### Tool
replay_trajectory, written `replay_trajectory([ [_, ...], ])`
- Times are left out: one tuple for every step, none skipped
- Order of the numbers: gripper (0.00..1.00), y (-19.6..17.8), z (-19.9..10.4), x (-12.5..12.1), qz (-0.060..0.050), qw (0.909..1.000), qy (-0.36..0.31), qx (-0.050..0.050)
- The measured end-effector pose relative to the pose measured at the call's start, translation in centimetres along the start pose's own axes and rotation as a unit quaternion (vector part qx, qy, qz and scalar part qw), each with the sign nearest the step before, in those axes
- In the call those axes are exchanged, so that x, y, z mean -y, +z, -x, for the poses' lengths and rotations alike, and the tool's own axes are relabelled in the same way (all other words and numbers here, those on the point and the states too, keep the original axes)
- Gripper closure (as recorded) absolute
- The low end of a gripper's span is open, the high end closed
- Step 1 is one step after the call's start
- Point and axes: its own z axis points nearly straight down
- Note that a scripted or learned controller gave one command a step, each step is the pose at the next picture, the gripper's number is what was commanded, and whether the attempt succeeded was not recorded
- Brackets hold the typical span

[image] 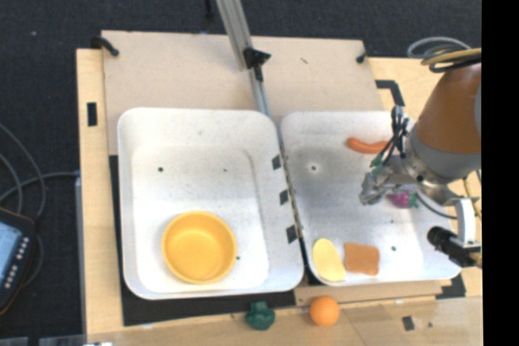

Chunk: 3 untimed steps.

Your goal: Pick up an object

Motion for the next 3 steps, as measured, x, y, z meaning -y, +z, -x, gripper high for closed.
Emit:
replay_trajectory([
  [1.0, -1.7, -5.1, -0.4, 0.0, 1.0, 0.0, -0.001],
  [1.0, -3.3, -10.6, -0.4, 0.001, 1.0, -0.003, -0.002],
  [1.0, -4.3, -15.6, 0.3, 0.0, 1.0, 0.0, -0.001],
])
